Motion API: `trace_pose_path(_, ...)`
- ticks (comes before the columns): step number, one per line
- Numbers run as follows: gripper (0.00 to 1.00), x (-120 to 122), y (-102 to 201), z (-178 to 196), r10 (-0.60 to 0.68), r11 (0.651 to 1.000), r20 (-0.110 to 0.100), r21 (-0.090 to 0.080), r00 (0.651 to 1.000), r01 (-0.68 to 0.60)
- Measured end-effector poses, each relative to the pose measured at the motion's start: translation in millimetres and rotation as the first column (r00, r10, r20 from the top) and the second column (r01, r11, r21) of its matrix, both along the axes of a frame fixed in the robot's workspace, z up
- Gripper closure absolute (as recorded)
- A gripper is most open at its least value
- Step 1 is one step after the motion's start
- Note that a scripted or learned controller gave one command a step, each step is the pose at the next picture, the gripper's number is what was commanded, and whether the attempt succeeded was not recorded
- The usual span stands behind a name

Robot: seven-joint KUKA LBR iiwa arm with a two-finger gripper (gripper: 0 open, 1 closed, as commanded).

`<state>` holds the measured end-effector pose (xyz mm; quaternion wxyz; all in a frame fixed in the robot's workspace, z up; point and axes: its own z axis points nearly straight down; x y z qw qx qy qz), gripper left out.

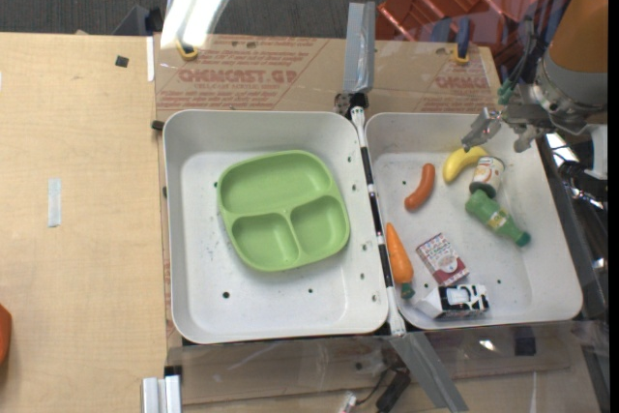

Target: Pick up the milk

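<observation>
Camera view: wooden bench bears two white bins.

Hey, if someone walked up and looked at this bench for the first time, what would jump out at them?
Probably the green divided plate, sitting alone in the left bin. Next, the clutter in the right bin: a banana, a sausage, a carrot, a green bottle and, near the front edge, the black-and-white milk carton. The gripper hangs over that bin's far right corner, away from the milk.
</observation>
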<state>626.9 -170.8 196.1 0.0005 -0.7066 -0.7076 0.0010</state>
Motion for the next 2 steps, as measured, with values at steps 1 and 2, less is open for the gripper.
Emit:
trace_pose_path(1, 0.00, -54, -2, -46, -0.035, 0.999, 0.000, 0.000, 0.999, 0.035)
trace_pose_path(2, 0.00, -12, -20, -105, -0.003, 1.000, 0.002, -0.001, 1.000, 0.003)
